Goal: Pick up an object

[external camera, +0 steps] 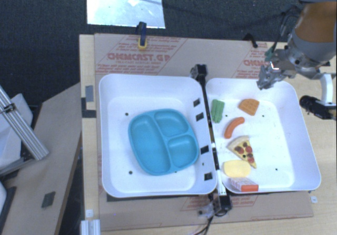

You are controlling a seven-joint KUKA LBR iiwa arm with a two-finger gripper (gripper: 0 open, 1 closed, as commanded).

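- Two shallow white bins sit side by side on the counter [89, 123]: left bin [113, 97], right bin [295, 139], meeting at a black hinge strip down the middle.
- Left bin: a blue divided plate [160, 142], three compartments, lying flat.
- Right bin, toy food clustered toward its left half: green pepper piece [217, 110] next to the divider; orange bread-like piece [249, 106] just right of it; sausage [234, 127] below, lying at a slant; pizza slice [243, 149]; yellow cheese-like block [237, 168]; a small white-and-red box [242, 185] at the near rim.
- Claw [266, 81] hangs over the far rim of the right bin, apart from every item; nearest is the bread-like piece. Nothing between its tips; whether they are parted or closed I cannot tell.
- Arm enters from the right, orange band [318, 15] above the wrist.
- Right half of that bin floor is bare white.
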